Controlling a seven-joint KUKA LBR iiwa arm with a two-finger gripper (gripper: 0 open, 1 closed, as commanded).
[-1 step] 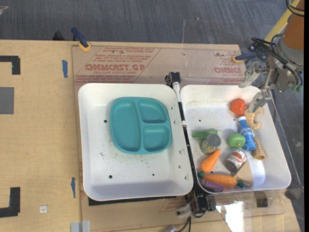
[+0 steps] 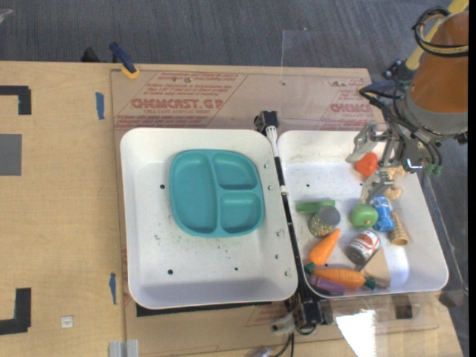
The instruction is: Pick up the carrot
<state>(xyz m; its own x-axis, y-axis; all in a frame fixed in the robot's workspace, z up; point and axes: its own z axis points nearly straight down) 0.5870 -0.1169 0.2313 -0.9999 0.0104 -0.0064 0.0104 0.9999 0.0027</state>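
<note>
A: Locating the carrot (image 2: 343,277): it lies at the near edge of the right bin (image 2: 435,262), long axis running left to right, beside a soup can (image 2: 362,246).

B: Gripper (image 2: 381,171) position?

A: It hangs over the far part of the same bin, above an orange-red item (image 2: 367,163). Finger opening cannot be determined. The carrot lies nearward and slightly left of the gripper. The left bin (image 2: 141,222) holds a teal divided plate (image 2: 217,193).

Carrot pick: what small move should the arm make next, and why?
Probably travel toward the bin's near side, then descend. The gripper hangs at the right bin's far end by an orange piece, while the carrot lies nearer, beside the can.
</note>
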